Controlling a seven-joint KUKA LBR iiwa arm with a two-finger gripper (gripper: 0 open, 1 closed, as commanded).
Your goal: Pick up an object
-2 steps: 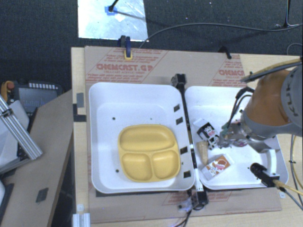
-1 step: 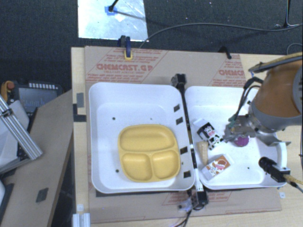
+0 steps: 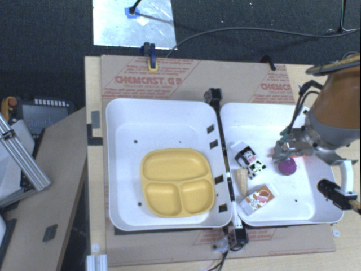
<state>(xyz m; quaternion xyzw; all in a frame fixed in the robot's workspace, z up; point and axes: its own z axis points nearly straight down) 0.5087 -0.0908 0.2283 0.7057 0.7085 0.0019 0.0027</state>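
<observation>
A: Near edge first. What's in the right bin?

B: A small printed card or packet at the front left, tilted. Behind it a pale wedge-shaped piece, then a little black-and-white toy (cow pattern, maybe; too small to be sure).

A: Left bin?

B: A yellow divided tray, three compartments, sitting flat in the middle. Nothing in it that I can see.

A: And the arm?

B: It comes in from the right, orange band above the grey wrist. The gripper is low in the right bin, just above a purple round object.

A: Touching?

B: Looks like touching or just over it; can't tell which. The purple thing sits directly on the near side of the tool, poking out beneath it, mid-bin and toward the right.

A: Fingers?

B: Can't tell if they're spread or closed, since the wrist body hides them. No grip confirmed.

A: Long axis on the target?

B: None really. It's roundish, so approach angle matters little. The key relation is that it's straight under the tool, slightly toward the camera, and well apart from the toy and card to the left.

A: Farther back?

B: A cardboard sheet under the bins, with a yellow clamp on its far edge.
</observation>
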